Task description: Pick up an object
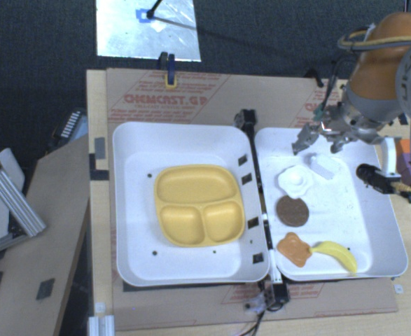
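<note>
Banana (336,255): we see it nearest, right bin's (380,219) near edge.
Gripper (322,141): fingers spread wide, holding nothing, over far end.
White block (322,167): just below; we descend straight, centring before closing.

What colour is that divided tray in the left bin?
Pale yellow divided tray, clearest in the camera view.

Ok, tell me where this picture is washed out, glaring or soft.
Camera view: the right bin is so bright that the white item barely stands out from its floor; the foil sheet at the top throws glare; the hand looks soft and slightly blurred; the yellow tray and the banana read clearly, with only faint shadows.
</note>
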Robot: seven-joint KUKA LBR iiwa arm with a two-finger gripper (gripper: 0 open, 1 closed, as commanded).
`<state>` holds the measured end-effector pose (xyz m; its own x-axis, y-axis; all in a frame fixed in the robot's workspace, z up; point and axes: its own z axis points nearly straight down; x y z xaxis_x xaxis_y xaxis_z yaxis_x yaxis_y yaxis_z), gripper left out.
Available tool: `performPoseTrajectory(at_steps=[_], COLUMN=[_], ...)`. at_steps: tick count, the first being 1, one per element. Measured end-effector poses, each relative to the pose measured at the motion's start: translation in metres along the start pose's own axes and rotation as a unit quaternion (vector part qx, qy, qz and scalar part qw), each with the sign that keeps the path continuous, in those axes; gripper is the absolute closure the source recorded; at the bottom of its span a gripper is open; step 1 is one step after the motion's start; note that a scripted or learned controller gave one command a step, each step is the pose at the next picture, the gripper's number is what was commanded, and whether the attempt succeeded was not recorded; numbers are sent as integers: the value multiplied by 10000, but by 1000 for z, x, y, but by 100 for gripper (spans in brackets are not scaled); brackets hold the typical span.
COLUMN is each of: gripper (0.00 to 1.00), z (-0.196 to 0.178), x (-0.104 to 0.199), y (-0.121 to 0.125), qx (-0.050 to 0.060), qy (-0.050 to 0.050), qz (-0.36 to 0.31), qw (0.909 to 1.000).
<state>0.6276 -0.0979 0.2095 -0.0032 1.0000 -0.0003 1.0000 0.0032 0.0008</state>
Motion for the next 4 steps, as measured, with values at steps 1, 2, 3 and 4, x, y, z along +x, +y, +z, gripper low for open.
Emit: performPoseTrajectory(at_steps=[1, 2, 3, 4], gripper=[0, 0, 0, 100], z=[43, 106, 125, 110], x=[5, 5, 5, 4], y=[3, 0, 0, 3], qx=[10, 20, 2, -46], qy=[1, 2, 0, -14], qz=[-13, 6, 7, 7], qw=[10000, 10000, 10000, 10000])
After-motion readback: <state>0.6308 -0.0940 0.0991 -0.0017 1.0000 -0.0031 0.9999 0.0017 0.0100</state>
